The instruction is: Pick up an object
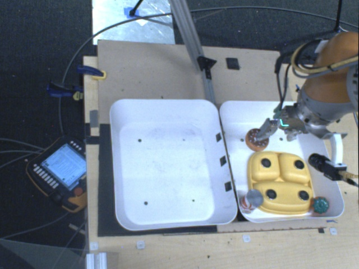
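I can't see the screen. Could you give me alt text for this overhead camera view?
A robot gripper hovers by a small brown round object in the right bin, beside a big yellow block. The left bin sits alongside.

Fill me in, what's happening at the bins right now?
The arm reaches in from the right over the right bin. Its tool sits just above a small brown round object near the bin's upper left part. Whether it has a grip cannot be told from this view. Below lie a yellow block, a grey piece at the lower left and a teal ball at the lower right. The left bin sits beside it.
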Action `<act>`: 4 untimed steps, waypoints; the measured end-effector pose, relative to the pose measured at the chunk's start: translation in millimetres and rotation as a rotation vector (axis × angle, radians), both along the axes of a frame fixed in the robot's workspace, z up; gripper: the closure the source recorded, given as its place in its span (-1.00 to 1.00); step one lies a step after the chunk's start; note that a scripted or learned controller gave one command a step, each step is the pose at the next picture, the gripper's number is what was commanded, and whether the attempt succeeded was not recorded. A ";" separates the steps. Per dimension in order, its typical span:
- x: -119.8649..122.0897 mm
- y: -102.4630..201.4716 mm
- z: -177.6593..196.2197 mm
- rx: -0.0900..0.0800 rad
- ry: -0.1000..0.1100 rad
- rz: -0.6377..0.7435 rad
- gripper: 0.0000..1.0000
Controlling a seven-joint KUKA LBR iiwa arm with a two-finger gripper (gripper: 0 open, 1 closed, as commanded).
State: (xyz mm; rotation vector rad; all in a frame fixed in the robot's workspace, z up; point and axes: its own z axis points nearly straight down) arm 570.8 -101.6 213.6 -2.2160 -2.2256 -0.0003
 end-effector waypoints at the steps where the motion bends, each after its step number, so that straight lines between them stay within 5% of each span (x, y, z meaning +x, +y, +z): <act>1: 0.5 0.0 0.7 0.000 -0.002 0.000 -1.00; 2: -5.3 1.2 -60.7 0.000 0.003 -0.003 -1.00; 3: 7.2 3.2 -114.1 -0.006 -0.019 -0.001 -1.00; 4: 13.7 2.4 -122.3 -0.005 -0.021 -0.001 -1.00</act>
